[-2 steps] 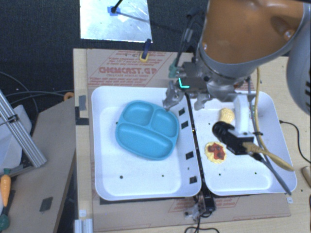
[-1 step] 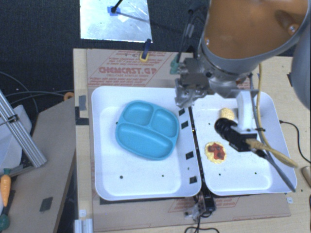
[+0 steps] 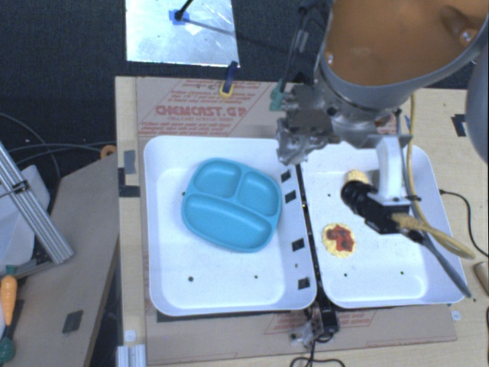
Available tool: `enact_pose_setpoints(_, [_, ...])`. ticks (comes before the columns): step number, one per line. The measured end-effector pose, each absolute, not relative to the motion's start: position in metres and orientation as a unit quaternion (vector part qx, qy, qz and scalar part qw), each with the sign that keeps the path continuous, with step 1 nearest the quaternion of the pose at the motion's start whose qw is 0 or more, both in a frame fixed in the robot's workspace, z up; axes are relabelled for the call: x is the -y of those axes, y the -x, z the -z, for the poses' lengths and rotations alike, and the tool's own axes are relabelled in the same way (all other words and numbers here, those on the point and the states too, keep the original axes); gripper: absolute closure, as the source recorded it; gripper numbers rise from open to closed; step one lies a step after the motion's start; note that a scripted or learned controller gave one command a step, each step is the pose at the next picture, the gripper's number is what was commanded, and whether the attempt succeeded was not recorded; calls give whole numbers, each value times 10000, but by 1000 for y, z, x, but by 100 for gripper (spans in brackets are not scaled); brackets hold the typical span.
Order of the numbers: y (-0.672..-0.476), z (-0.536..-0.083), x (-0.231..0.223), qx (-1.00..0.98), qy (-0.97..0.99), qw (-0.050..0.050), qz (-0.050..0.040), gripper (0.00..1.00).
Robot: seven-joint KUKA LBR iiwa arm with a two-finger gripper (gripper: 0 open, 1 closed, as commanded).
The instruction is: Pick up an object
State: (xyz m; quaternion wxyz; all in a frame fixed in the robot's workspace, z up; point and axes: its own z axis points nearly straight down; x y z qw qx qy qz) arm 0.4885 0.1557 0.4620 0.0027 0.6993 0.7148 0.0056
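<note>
A blue divided plate [image 3: 231,203] lies in the left white bin [image 3: 172,281], a little above its middle. In the right bin [image 3: 397,281] rests a small round toy pizza slice [image 3: 339,239], yellow with red topping. A small pale yellow thing [image 3: 355,177] lies farther back in that bin, partly hidden by robot parts. My gripper [image 3: 293,150] hangs over the back end of the divider between the two bins, just right of the plate's far corner. Nothing shows in its grasp.
The grey and orange arm [image 3: 390,37] covers the upper right and the back of the right bin. Both bins stand on a cardboard sheet [image 3: 199,109]. A shiny metal plate [image 3: 179,21] lies behind. Aluminium rails [image 3: 30,212] stand at the left.
</note>
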Motion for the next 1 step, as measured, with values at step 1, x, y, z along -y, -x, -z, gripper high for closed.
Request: enact_pose_setpoints(1, [-489,-473,-156,-7168,-6972,34,-70,100])
